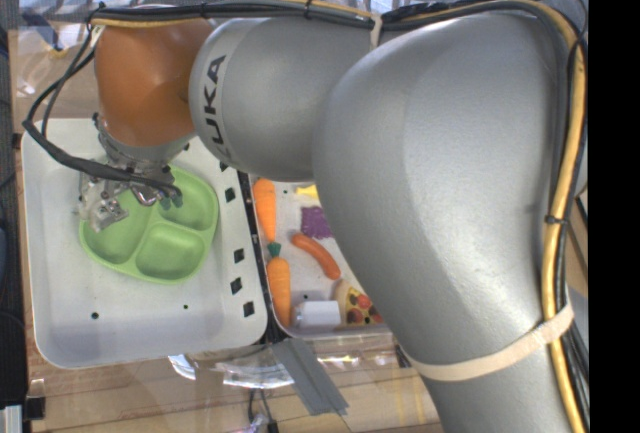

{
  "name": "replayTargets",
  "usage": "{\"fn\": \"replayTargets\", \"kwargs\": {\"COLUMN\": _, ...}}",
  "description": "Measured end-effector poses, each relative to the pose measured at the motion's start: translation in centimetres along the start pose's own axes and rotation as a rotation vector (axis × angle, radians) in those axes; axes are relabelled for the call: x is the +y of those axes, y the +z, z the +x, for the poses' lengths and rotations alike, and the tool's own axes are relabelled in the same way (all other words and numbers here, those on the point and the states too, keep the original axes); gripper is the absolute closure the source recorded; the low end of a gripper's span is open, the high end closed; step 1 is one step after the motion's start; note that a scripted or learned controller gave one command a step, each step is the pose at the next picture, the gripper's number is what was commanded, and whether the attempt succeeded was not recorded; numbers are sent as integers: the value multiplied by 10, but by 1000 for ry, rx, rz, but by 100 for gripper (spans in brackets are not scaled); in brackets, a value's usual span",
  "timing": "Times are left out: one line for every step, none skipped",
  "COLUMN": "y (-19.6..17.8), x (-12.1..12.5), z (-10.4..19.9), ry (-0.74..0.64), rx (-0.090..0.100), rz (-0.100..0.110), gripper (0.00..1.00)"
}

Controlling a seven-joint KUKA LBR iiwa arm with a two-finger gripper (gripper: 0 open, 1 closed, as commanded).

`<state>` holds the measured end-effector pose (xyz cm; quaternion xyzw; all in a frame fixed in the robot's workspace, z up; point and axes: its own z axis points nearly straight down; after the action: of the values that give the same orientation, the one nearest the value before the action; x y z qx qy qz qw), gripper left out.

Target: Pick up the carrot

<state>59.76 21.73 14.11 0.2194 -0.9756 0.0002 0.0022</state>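
Wooden bench (200,391), two white bins.
Left bin (60,321) holds a green plate (165,231); right bin (285,326) holds carrots (264,206). Gripper (105,206) state: cannot tell.

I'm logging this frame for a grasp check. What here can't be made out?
- Gripper: small and cluttered over the green plate; finger state unreadable.
- Right bin: mostly hidden under the arm.
- Purple item: partly covered, identity unclear.
- Carrots: visible, untouched.
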Motion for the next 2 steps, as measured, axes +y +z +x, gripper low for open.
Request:
{"fn": "replayTargets", "kwargs": {"y": -23, "x": -9, "z": -24, "ry": 59, "rx": -9, "rz": 1, "gripper": 100}}
{"fn": "replayTargets", "kwargs": {"y": -34, "x": -12, "z": -31, "ry": 70, "rx": -8, "rz": 1, "gripper": 100}}
